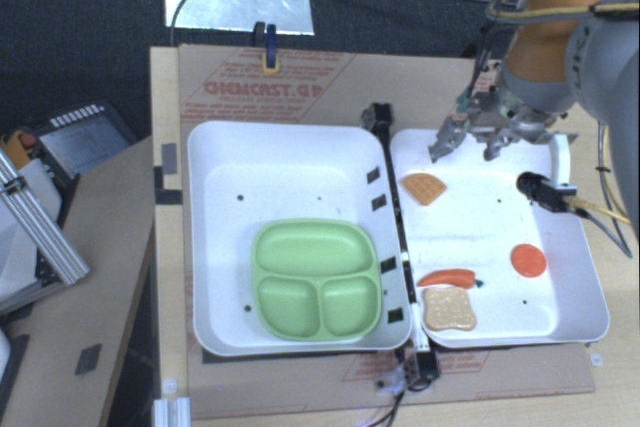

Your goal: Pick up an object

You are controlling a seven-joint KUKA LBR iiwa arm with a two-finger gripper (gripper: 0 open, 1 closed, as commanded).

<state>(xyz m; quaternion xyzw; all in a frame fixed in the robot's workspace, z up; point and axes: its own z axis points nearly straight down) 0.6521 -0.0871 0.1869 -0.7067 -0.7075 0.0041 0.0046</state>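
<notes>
A divided plate lies in the left bin; food pieces lie in the right bin.

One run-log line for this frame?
gripper: open, above right bin, holding nothing | nearest: waffle piece | also in bin: sausage, toast, tomato slice

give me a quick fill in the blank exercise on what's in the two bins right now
1. The green divided plate lies in the ____ bin.
2. The plate has ____ compartments.
3. In the right bin, the toast slice lies just below the red ____.
4. The gripper hangs open above the ____ edge of the right bin.

Missing words: left; three; hot dog sausage; far
</notes>
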